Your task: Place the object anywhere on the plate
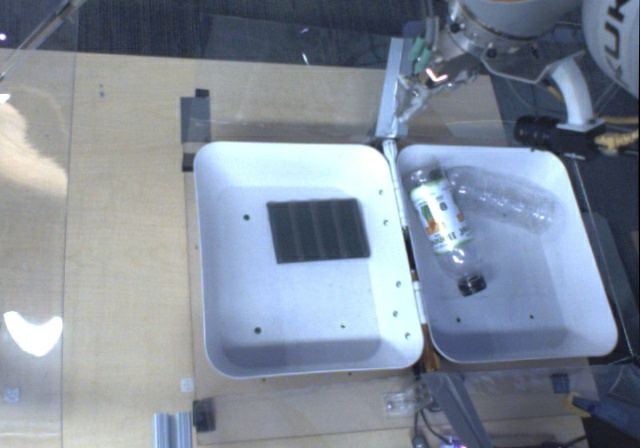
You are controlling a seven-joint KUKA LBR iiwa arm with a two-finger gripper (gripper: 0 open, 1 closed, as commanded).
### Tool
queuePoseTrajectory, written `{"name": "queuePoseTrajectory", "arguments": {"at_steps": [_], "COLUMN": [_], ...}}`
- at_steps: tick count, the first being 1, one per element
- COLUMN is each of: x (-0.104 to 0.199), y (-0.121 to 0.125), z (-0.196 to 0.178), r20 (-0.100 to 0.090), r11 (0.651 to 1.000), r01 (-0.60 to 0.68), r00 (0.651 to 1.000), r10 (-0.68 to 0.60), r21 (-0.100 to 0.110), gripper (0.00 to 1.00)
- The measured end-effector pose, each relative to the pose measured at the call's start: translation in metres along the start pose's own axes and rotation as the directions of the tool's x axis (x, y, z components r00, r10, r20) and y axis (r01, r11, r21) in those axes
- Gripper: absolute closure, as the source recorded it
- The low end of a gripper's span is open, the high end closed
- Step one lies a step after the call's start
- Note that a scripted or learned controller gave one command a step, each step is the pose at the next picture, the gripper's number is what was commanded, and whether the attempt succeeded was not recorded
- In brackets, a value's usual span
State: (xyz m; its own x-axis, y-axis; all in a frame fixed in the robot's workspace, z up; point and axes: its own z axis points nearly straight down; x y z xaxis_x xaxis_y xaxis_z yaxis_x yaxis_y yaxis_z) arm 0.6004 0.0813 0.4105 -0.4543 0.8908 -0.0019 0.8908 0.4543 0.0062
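We are at the very start: nothing is picked up yet. The bottle (441,219) with the green label lies in the right bin (585,321), close to the wall it shares with the left bin (225,331). The dark plate (318,231) sits in the middle of that left bin. Our end effector (428,69) hangs above the far edge of the right bin; we cannot tell how it is set. Next we should come down over the bottle and grab it.
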Motion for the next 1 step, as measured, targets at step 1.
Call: {"name": "queuePoseTrajectory", "arguments": {"at_steps": [1], "x": [-0.0001], "y": [0.0], "z": [0.0], "r20": [0.0], "r11": [1.0], "r01": [0.0], "r00": [1.0], "r10": [0.0], "r21": [0.0], "gripper": [0.0]}}
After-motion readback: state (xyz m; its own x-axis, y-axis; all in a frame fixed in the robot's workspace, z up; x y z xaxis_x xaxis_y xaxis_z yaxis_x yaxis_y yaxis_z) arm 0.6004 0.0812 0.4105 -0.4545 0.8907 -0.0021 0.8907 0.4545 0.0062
